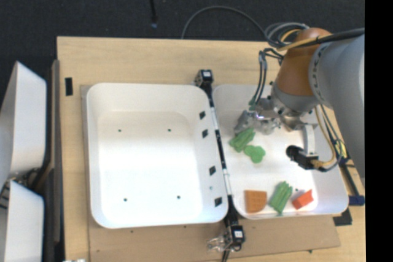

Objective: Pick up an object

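Observation:
The right bin [234, 101] holds several small objects. A green block [241, 139] lies near the bin's left wall, with a second green piece [256, 154] touching its lower right. My gripper [253, 122] hangs just above the upper end of the green block, reaching down from the grey arm with the orange band [296, 73]. Along the bin's front edge lie an orange wedge [255, 200], a ridged green piece [280, 197] and a small red-orange piece [302, 198].
The left bin [147, 156] sits beside the right one, a black-clipped divider [215, 144] between them. Cables [325, 150] and a black fitting [299, 156] hang from the wrist over the right bin. White boxes [24, 126] stand at the far left.

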Available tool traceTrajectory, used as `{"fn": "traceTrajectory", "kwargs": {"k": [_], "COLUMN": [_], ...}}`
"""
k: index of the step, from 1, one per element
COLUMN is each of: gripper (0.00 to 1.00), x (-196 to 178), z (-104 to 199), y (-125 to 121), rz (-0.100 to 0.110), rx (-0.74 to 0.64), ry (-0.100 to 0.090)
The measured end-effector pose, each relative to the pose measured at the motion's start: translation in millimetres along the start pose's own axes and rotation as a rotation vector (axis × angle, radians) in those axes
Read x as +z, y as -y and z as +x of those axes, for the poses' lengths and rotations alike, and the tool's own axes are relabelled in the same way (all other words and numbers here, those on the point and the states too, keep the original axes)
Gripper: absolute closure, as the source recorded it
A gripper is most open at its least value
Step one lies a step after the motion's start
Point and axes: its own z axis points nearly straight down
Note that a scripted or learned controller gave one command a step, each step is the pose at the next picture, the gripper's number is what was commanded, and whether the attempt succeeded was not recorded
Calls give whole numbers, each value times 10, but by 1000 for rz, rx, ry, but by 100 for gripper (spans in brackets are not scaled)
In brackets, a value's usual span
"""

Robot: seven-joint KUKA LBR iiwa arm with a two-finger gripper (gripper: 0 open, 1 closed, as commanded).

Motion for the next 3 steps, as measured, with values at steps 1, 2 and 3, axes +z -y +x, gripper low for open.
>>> {"fn": "traceTrajectory", "kwargs": {"k": [1,2,3], "gripper": [100,0,0], "x": [-113,-109,12], "z": [-11,-10,-363], "y": [-32,-31,553], "rz": [-7,-7,1], "rx": [2,3,3], "ry": [-1,-1,1]}}
